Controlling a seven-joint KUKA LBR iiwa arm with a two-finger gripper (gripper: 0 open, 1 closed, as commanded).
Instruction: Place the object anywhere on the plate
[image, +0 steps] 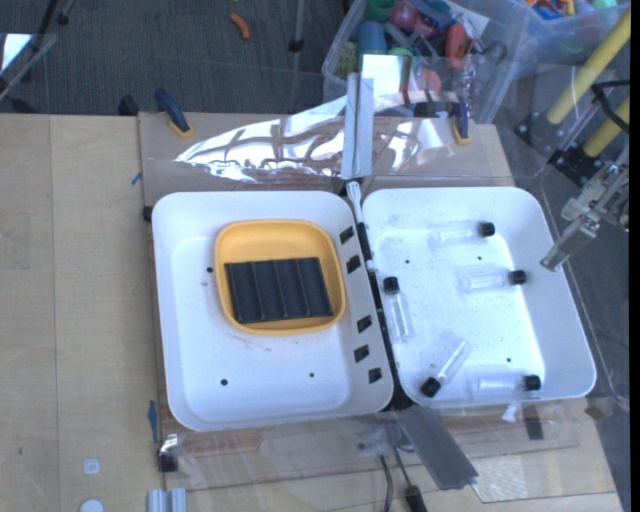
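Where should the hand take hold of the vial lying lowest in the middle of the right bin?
Probably across the clear body of that vial, above its black cap. It lies flat and slanted, cap toward the near edge, so come straight down with the fingers across its narrow width. Nothing crowds it in the right bin.

Even, bright overhead light; soft shadows. Strong glare on crinkled foil (290, 150) at 12 o'clock. Slight softness overall, white bins (190, 390) near overexposed

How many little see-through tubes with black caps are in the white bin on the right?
5. One tube lies near the top, one below it toward the right, one by the divider, one low in the middle, and one at the bottom right.
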